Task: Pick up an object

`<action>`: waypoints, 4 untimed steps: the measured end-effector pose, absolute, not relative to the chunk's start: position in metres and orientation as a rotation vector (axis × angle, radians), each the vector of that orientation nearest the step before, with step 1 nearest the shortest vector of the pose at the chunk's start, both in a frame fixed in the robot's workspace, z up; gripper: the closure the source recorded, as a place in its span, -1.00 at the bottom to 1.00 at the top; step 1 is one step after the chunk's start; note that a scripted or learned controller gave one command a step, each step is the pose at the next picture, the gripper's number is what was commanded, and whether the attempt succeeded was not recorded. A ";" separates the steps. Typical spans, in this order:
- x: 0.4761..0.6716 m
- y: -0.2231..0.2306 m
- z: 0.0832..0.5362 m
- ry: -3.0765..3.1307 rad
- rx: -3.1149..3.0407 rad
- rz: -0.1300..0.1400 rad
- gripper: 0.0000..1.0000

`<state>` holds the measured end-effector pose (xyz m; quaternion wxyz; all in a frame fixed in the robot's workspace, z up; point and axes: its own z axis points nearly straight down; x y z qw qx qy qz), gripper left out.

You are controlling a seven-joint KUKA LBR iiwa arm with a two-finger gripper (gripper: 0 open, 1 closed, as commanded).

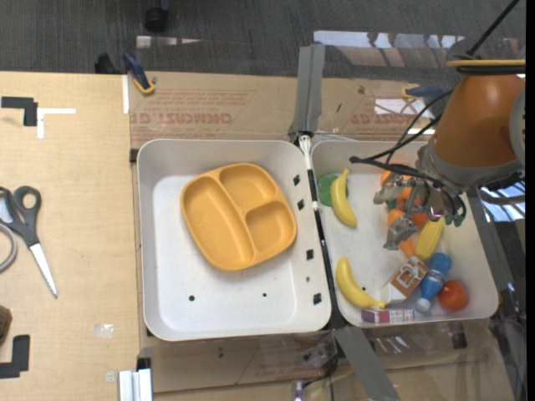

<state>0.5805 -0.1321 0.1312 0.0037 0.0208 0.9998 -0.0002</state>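
gripper [399, 215] over right bin [481, 249], orange plate [238, 215]

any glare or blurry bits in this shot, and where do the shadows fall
Camera view: lighting is even and soft, with bright bluish reflections off the surface behind the right bin; the yellow divided plate throws a faint shadow onto the left bin; focus is sharp on the scissors and bananas, while the clutter under the end effector is hard to resolve.
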 end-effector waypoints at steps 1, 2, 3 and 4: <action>0.551 -0.170 0.102 3.114 0.222 0.003 -1.00; 0.552 -0.170 0.111 3.111 0.216 0.000 1.00; 0.527 -0.098 0.203 3.116 0.366 0.001 1.00; 0.506 -0.127 0.092 3.135 -0.155 0.000 1.00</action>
